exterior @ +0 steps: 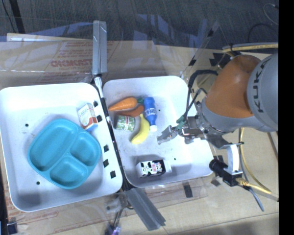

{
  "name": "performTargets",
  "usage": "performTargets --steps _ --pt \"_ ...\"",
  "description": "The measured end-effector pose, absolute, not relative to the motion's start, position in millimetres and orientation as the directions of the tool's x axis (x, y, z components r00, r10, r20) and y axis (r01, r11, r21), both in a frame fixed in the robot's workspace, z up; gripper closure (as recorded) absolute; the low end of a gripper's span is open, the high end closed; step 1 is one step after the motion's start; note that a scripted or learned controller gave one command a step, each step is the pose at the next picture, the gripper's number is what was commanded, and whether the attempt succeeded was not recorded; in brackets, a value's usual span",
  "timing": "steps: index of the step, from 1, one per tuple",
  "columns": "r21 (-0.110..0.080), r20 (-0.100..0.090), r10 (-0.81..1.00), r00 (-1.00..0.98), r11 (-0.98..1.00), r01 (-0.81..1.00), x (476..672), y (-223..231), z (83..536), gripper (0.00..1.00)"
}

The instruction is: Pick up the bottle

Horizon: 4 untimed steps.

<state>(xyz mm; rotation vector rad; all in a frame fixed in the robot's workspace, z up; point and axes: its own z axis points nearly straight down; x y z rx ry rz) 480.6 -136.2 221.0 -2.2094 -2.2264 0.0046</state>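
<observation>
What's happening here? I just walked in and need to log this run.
A KUKA arm reaches in from the right over the right bin, aiming to pick up the blue bottle. Its gripper hangs just right of the bottle, which lies in the bin among a carrot, a banana and a can. Nothing sits between the fingers. The left bin holds a blue divided tray and a small carton.

only thing i can really read is "KU" in dark letters on the grey arm (264, 89), everything else is too blurry
</observation>
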Motion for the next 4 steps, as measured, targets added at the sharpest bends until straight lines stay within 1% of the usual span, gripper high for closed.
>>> performTargets --steps 1,2,3,4 --pt "-0.005 0.0 1.0 0.004 -0.004 1.0 569.2 -129 201 0.0" --pt "-0.004 0.001 0.994 -0.109 0.109 0.994 656.4 -153 111 0.0" --pt "0.001 0.0 0.993 -0.117 0.117 0.993 659.0 -152 126 1.0" --pt "-0.003 0.001 0.993 -0.117 0.117 0.993 657.9 -151 123 0.0"
